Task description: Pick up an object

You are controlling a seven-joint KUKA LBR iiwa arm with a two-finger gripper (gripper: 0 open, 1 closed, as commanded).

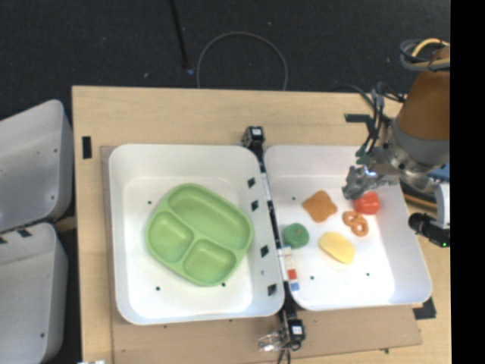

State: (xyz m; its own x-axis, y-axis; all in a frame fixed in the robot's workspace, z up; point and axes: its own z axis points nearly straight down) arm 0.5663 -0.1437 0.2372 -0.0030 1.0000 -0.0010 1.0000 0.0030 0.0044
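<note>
A dark floor surrounds a pale wooden bench [182, 116] that bears two shallow white bins side by side. Reading from the left, you meet the left bin [125, 294], which holds a green divided plate [198, 234] with three compartments, lying flat and unoccupied. Past the central divider, the right bin [379, 290] carries the candidate objects: a green round piece [295, 235] near the divider, an orange flat piece [320, 205] above and right of it, a yellow oblong piece [336, 248] below, a small orange pretzel-shaped ring [355, 223], and a red block [368, 202] just above the ring. At the far right, the gripper [361, 182] sits low over the bin, just beside the red block; whether its claw is spread or closed cannot be told from this angle, and nothing is visibly caught in it. The red block is judged the likeliest target. To do the step well, you should centre the tool over one piece alone, since block and ring lie almost touching and a skewed descent could nudge both.
</note>
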